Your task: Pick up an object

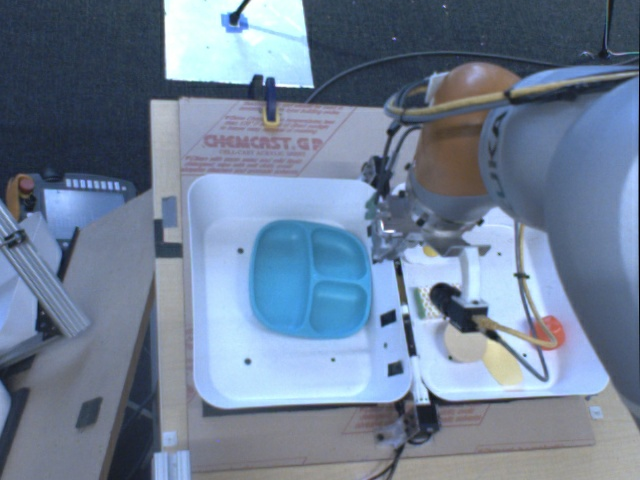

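Observation:
My gripper [386,236] hangs under the orange wrist band, over the ridge between the two bins, right at the right edge of a blue divided plate [308,277] that lies flat in the left bin [215,298]. In the right bin [570,368] lie a tan round disc [462,347], a pale yellow piece [504,367], an orange item [551,330] and a small green-and-white item [424,301], all in front of the gripper and to its right. A yellow scrap [430,252] peeks out beside the wrist. The arm hides much of the right bin's far half.
The grey arm [560,168] covers the upper right of the view. A cardboard sheet [262,140] with a black-and-yellow clamp [268,103] lies behind the bins. A teach pendant [82,206] and an aluminium bar [40,273] sit off the bench at left.

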`<state>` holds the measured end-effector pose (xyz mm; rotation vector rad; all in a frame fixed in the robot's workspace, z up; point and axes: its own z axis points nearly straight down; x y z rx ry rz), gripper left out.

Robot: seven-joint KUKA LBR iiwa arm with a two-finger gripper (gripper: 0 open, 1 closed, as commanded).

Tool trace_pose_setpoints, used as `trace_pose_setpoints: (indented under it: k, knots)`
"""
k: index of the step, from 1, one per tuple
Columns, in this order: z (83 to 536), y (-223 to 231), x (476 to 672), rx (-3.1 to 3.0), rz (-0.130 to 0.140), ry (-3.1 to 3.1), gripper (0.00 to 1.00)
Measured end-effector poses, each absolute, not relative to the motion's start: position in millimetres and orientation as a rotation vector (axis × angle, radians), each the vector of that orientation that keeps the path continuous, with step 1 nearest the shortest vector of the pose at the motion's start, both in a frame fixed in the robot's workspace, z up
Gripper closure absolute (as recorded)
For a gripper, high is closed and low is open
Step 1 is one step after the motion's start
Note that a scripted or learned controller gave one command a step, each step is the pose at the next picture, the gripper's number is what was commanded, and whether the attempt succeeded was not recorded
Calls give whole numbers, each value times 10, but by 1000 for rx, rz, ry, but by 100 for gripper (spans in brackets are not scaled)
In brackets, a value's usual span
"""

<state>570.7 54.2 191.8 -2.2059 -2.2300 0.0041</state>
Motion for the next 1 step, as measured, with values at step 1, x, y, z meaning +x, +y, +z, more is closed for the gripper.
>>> trace_pose_setpoints:
  k: [1]
  knots:
    - [1928, 1054, 5737, -2207, 3, -2231, 100]
